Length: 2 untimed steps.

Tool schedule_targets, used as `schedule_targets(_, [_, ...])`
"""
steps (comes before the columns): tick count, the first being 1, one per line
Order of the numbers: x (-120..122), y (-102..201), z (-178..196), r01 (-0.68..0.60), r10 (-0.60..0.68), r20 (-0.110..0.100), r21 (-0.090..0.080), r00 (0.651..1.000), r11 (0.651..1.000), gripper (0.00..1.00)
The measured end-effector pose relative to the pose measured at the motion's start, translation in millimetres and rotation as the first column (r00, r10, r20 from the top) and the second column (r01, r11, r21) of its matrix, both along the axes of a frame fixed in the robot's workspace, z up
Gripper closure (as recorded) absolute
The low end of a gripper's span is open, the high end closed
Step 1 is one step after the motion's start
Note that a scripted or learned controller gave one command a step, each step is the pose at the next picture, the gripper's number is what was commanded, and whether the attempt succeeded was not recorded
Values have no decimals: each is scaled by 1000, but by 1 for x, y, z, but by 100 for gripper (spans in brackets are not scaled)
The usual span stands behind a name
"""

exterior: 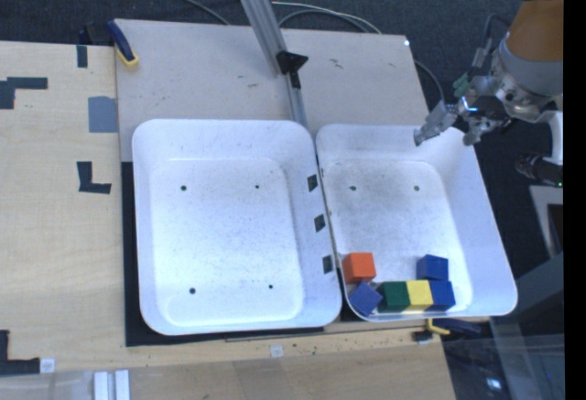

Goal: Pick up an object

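Front edge of bench: a yellow clamp [430, 329] lay just below the right bin's [476, 206] near rim, partly hidden by it.

Right bin, near corner: six blocks in a tight cluster.
- Orange block [359, 266], at the left of the cluster, close to the wall shared with the left bin [151, 206].
- Blue block [365, 298], tilted, just in front of the orange one and touching or nearly touching it.
- Green block [395, 296], beside the tilted blue block.
- Yellow block [418, 294], touching the green one on its right.
- Blue block [442, 296], at the right end of that row, against the yellow one.
- Blue block [434, 267], just behind the right end of the row.
The rest of this bin's floor was speckled white.

Left bin: white, speckled, four small dark dots on its floor.

Between the bins: three small dark tabs along the shared wall.

Gripper [450, 126]: hung over the far right rim of the right bin, well apart from the blocks, nothing between its fingers. Whether they stood apart or together could not be told. The grey arm [536, 32] entered from the right.

Behind the bins: a slanted metal rail [259, 9] with a black bracket, thin cables on the dark floor, and a second yellow-and-blue clamp [122, 43] at the board's far left corner.
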<state>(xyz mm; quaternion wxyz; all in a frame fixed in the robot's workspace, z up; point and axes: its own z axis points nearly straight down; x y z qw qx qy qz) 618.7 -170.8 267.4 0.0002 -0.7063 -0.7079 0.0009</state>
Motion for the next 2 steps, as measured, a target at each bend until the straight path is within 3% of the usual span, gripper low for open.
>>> schedule_targets(1, [-68, 0, -90, 4, -4, -11, 4, 1000, 1000, 0])
schedule_targets(2, [-85, 19, -74, 0, 0, -1, 3, 1000, 1000, 0])
